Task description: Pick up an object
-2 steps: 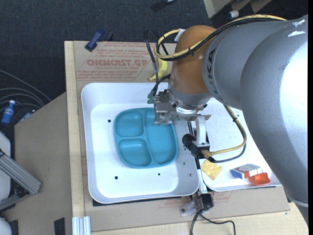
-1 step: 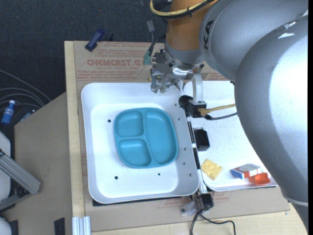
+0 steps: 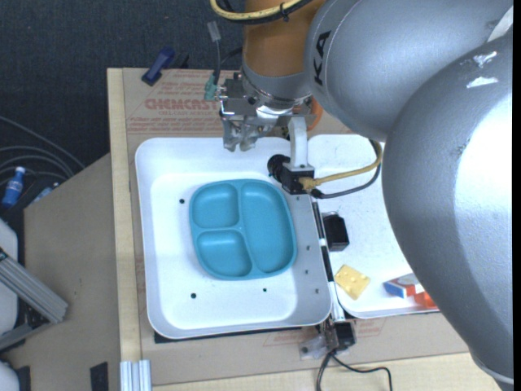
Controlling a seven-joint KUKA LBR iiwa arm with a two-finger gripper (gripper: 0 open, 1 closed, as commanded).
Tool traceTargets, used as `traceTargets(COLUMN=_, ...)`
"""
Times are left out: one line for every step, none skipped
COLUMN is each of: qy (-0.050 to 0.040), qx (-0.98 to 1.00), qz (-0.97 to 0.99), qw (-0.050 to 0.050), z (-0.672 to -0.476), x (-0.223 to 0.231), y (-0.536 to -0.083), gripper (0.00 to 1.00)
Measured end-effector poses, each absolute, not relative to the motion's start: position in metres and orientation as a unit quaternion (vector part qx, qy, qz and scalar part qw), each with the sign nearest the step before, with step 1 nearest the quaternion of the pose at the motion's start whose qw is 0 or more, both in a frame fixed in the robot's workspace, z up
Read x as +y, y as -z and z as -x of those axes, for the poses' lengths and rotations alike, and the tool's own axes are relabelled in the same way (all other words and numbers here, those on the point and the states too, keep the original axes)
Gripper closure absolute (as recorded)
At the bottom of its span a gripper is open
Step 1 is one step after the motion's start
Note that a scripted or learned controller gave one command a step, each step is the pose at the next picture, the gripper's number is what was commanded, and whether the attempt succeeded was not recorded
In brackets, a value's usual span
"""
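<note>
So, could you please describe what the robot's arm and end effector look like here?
The arm is bulky, with smooth, glossy grey rounded casings and an orange band above the wrist. Yellow and black cables loop across that band. The end effector is a small grey metal assembly with two short fingers, and a thin yellowish cable trails beside it.

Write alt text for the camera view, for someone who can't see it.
A grey robot arm reaches in from the right, its gripper hanging over the far edge of the left bin, which holds a blue divided plate. The right bin holds a yellow wedge and a small black block.
</note>
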State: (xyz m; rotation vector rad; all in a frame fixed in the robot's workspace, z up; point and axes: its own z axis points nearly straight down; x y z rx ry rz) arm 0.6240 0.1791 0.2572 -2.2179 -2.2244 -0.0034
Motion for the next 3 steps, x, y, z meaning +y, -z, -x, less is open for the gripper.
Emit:
traceTargets(qy=-0.0003, qx=-0.707, qz=0.708, qw=0.000, z=-0.667, x=0.152, y=-0.250, gripper=1.00)
traceTargets(qy=-0.0012, qx=-0.707, qz=0.708, qw=0.001, z=-0.613, x=0.140, y=-0.221, gripper=1.00)
traceTargets(qy=0.0006, qx=-0.708, qz=0.706, qw=0.000, z=-0.666, x=0.219, y=-0.244, gripper=1.00)
